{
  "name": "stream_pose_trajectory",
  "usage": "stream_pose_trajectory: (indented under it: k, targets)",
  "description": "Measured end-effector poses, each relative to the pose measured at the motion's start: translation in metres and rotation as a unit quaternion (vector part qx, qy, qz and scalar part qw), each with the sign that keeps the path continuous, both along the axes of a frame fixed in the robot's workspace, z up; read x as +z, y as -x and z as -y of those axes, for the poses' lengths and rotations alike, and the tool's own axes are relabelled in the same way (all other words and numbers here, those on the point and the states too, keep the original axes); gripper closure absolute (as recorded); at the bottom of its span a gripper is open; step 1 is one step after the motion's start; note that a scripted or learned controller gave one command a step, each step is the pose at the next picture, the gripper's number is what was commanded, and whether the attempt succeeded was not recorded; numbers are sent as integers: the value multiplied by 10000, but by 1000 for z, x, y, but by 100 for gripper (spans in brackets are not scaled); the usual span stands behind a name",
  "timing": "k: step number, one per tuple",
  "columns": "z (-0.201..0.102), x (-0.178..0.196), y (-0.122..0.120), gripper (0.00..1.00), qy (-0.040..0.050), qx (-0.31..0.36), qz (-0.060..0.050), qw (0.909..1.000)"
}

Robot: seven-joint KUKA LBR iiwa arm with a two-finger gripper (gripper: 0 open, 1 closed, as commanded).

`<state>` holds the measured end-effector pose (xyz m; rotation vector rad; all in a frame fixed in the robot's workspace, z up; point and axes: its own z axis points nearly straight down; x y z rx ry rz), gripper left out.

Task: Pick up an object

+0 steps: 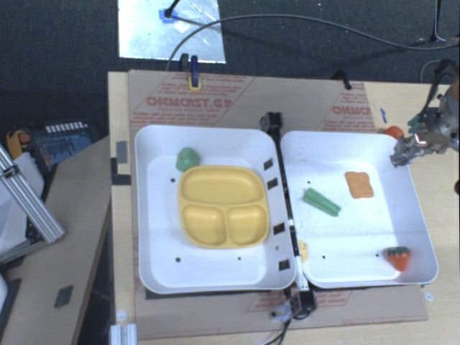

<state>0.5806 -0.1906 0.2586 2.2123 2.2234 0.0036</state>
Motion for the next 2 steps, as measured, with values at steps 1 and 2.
stream_pose_trajectory:
  k: [1, 2]
  targets:
    - [-48, -2, -6, 100, -13, 21, -13, 10000]
    - [-94, -11, -8, 100, -15, 20, -14, 10000]
